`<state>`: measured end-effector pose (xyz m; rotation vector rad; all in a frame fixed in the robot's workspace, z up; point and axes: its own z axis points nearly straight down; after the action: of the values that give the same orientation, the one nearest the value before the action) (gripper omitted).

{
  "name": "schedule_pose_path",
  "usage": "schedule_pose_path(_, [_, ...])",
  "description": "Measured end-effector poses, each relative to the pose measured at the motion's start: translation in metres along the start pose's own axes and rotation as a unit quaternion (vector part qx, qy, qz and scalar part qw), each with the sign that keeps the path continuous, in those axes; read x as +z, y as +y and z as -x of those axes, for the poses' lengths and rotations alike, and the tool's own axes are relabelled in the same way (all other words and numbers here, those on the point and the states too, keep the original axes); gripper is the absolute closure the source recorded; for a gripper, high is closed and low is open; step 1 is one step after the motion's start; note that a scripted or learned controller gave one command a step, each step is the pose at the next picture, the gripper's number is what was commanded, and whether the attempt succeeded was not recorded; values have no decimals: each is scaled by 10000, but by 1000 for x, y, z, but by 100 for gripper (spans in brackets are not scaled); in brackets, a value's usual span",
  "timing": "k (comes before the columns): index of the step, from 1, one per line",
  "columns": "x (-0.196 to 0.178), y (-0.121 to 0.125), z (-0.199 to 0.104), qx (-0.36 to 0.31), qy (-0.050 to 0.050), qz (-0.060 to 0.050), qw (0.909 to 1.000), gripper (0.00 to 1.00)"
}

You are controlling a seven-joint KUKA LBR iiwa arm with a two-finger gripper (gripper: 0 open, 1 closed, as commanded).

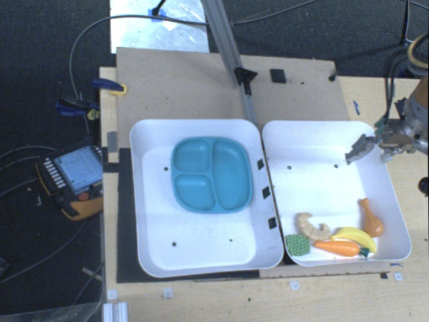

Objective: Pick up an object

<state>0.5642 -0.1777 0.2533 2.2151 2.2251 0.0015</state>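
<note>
In the right bin's (pixel 315 180) near right corner lies a cluster of toy foods: an orange carrot (pixel 337 248), a yellow banana (pixel 355 235), a brown drumstick (pixel 371 219), a beige curled piece (pixel 312 227) and a small green piece (pixel 298 245). My gripper (pixel 370 154) hangs over the far right side of that bin, well above and behind the foods. Its two fingers stand apart, open, with nothing between them.
A blue divided plate (pixel 212 174) lies in the left bin (pixel 154 233). A slanted metal pole (pixel 224 32) crosses the back of the bench. Clamps, cables and a hand-held controller (pixel 74 176) sit off the bench's left side.
</note>
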Motion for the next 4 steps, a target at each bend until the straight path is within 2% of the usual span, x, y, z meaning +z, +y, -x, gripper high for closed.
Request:
schedule_pose_path(1, [44,-4,6,18,1,-16,10000,0])
schedule_pose_path(2, [106,-3,4,16,2,-10,10000,0])
schedule_pose_path(3, [147,-1,1,18,4,-13,10000,0])
schedule_pose_path(4, [135,0,2,18,-2,9,10000,100])
